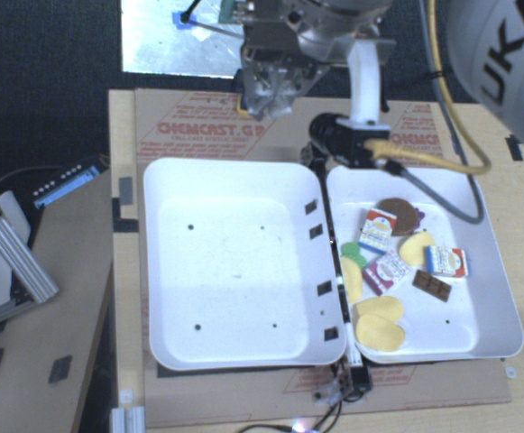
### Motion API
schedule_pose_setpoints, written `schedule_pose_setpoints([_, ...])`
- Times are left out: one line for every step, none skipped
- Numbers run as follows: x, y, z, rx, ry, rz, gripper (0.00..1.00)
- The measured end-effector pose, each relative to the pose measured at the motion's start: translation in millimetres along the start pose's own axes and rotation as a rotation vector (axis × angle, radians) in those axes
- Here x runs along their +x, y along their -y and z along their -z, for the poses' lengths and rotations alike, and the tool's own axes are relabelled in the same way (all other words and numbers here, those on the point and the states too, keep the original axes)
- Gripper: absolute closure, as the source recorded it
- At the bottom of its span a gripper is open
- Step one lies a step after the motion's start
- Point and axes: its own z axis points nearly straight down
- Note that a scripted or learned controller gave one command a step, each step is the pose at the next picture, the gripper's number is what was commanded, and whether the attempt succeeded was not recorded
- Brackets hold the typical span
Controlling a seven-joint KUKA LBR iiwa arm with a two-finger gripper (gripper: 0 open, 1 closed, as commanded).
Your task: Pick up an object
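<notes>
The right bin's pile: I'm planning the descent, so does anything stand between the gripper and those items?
Nothing visible does. The gripper hangs above the bench beyond the bins' far edge, and the items lie uncovered in the right bin, below and to its right.

I am looking at two smooth, glossy white plastic bins (230, 174) lying on matt brown cardboard (207, 124); my gripper (271, 93) is showing shiny bare metal, and a yellow cable (433, 159) is looking rubbery.
</notes>
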Motion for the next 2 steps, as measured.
schedule_pose_setpoints([0.4,1.0,0.2,-0.001,0.0,0.0,1.0])
schedule_pose_setpoints([0.6,1.1,0.1,-0.001,0.0,0.001,1.0])
